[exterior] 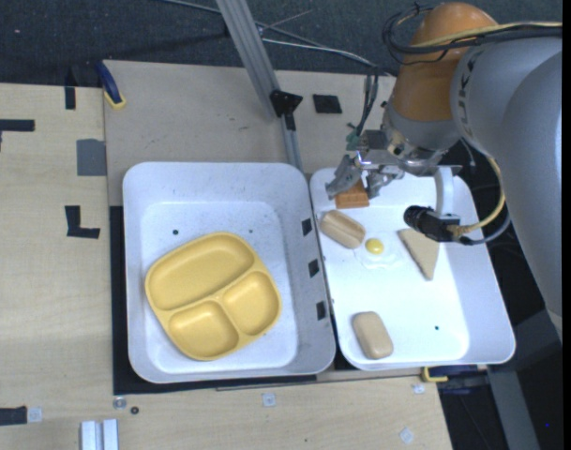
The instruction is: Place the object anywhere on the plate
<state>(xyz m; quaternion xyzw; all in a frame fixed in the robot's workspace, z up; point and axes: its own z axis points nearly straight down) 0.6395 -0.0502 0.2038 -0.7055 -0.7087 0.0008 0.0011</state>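
A yellow plate [213, 293] with three compartments lies in the left bin [144, 195]. My gripper [357, 182] is low over the far left corner of the right bin [473, 326]. A small orange-brown block [353, 198] sits right under its tip, touching or nearly touching it. In the same bin lie a tan bread roll [342, 229] just in front of the block, a fried egg [376, 248], a pale wedge slice [420, 252] and a tan bun [371, 335] near the front edge.
The arm's grey body and orange band [435, 64] hang over the right bin's far right side, with a black cable [435, 223] looping above the wedge. A metal post [257, 54] rises behind the bins. The divider between the bins runs just left of the gripper.
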